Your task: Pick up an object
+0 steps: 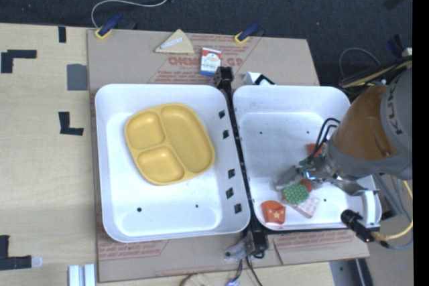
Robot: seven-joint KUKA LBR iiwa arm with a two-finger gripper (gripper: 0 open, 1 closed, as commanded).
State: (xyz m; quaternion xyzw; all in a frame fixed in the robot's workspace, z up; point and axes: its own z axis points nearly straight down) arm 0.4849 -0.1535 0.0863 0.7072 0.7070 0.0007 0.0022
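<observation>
Grey arm (375, 137) with orange band reaching into right bin (288, 104) from right. Gripper (299, 179) hanging low over green dotted object (295, 194), touching or just above; grip state impossible to tell. Red packet (273, 211) lying just beside, near front wall. Yellow divided plate (169, 143) sitting in left bin (114, 204).

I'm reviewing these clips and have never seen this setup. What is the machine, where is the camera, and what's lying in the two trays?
One camera looks down at a slant on a bench with two shallow white bins. The grey and orange shape at right is a robot arm; its gripper is low in the right bin, beside a green object, a red object and a pinkish packet. Whether it holds anything is unclear. The left bin holds a yellow divided plate. A small carton lies on the cardboard behind the bins.
</observation>
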